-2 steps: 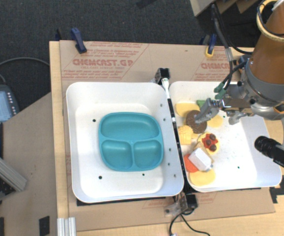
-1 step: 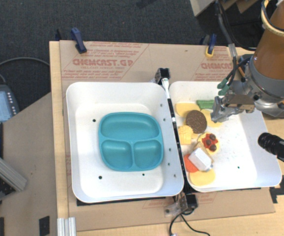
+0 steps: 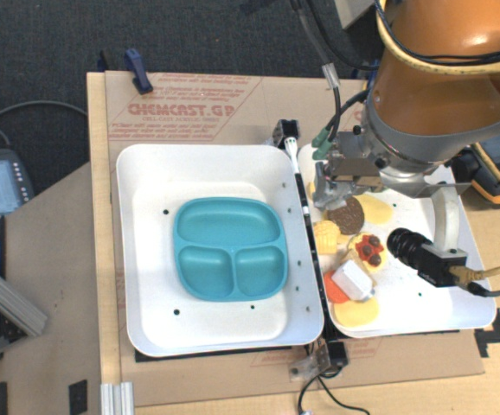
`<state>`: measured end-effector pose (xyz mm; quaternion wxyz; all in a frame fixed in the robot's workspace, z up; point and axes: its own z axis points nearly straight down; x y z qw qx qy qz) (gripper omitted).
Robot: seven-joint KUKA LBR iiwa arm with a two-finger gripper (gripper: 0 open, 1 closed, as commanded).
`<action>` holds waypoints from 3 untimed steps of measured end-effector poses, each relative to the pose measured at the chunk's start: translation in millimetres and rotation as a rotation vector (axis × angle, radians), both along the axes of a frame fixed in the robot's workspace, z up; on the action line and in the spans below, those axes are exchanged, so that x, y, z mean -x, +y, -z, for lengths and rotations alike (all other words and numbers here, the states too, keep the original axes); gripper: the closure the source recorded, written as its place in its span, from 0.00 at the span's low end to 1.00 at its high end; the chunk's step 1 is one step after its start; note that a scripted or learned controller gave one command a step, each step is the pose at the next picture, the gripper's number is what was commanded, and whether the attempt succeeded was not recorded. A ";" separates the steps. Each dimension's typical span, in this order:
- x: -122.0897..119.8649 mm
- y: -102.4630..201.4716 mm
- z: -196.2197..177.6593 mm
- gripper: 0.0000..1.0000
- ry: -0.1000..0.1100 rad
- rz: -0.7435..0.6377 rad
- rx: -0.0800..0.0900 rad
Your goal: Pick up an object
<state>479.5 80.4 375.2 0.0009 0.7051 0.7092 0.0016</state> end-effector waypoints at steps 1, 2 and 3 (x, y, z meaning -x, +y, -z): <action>-16.2 -125.8 74.6 1.00 0.012 0.019 0.004; 1.3 -107.1 92.6 1.00 0.009 0.007 0.000; 0.1 -32.6 56.1 1.00 0.001 0.002 0.000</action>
